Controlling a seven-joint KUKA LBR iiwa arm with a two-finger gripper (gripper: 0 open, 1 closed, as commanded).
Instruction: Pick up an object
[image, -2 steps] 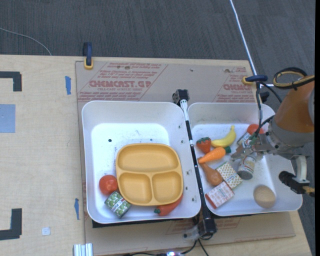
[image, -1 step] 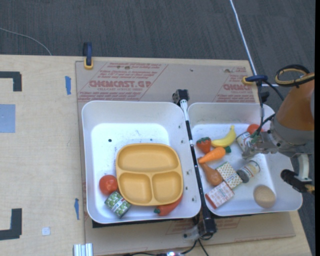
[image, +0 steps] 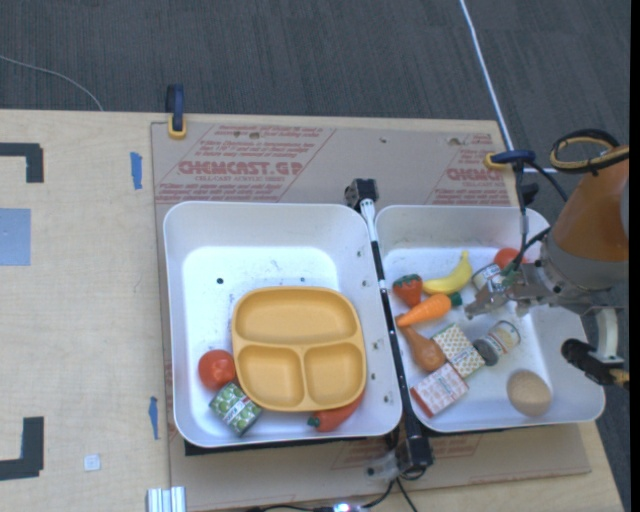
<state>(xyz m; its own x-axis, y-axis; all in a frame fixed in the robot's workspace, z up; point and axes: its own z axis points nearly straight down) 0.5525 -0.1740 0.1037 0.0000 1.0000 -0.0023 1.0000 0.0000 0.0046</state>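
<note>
camera view: gripper (image: 492, 292) above right bin (image: 570, 400), near banana (image: 452, 276)

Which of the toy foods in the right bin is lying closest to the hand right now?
The banana, the yellow curved one near the bin's far side. It lies just left of the hand, closer than the carrot or the strawberry beyond it.

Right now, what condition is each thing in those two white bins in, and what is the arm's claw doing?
Gripper: low over the right bin, fingers unclear.
Yellow tray: flat, upright, compartments bare.
Tomato: resting against the tray's left edge.
Green packet: lying tilted by the tray's lower left corner.
Banana: lying on its side.
Carrot: lying slanted.
Bread roll: sitting apart, untouched.
Red-and-white box: lying flat.
</note>
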